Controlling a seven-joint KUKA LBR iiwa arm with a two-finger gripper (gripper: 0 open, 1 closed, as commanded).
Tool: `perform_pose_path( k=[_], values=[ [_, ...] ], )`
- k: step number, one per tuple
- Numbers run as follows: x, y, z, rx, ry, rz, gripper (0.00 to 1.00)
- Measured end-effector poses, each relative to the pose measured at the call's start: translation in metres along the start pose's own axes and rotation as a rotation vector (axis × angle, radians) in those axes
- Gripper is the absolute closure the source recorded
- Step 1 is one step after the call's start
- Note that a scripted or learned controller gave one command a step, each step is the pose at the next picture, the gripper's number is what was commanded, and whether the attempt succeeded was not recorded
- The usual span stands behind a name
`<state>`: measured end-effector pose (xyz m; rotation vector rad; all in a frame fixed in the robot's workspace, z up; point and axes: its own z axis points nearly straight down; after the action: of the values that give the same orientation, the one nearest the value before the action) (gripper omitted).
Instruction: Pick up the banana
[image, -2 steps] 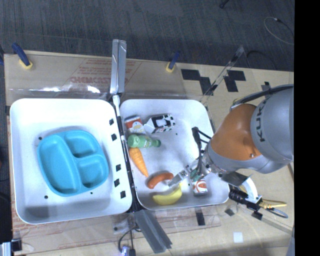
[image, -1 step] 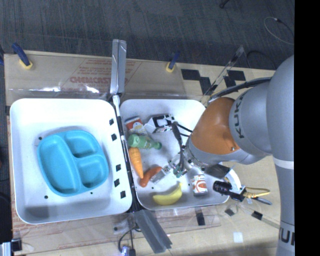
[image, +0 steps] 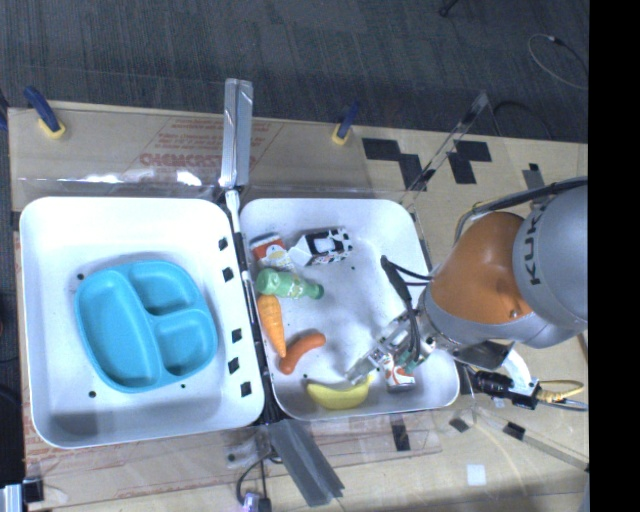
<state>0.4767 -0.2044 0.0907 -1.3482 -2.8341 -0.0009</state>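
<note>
A: Where is the banana (image: 337, 394) to be found?

B: It is seen lying flat near the 6 o'clock wall of the right bin (image: 425, 250), its curve opening upward, with a sausage (image: 301, 350) and a carrot (image: 271, 318) at about 10 o'clock from it.

A: And the gripper (image: 385, 362)?

B: It is placed just at 2 o'clock of the banana's right tip. How far the jaws are parted cannot be told; nothing is seen held between them.

A: How is the banana expected to handle?

B: It is judged light, smooth and probably rigid plastic, so slipping is likely. The thick middle should be taken across its width, away from the tapered ends.
</note>
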Motion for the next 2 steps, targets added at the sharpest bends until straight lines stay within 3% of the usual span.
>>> perform_pose_path(
  k=[1, 2],
  values=[
    [0.039, 0.032, 0.001, 0.001, 0.000, -0.137, 0.00],
    [-0.004, 0.021, -0.001, -0.001, -0.002, -0.242, 0.00]
  ],
)
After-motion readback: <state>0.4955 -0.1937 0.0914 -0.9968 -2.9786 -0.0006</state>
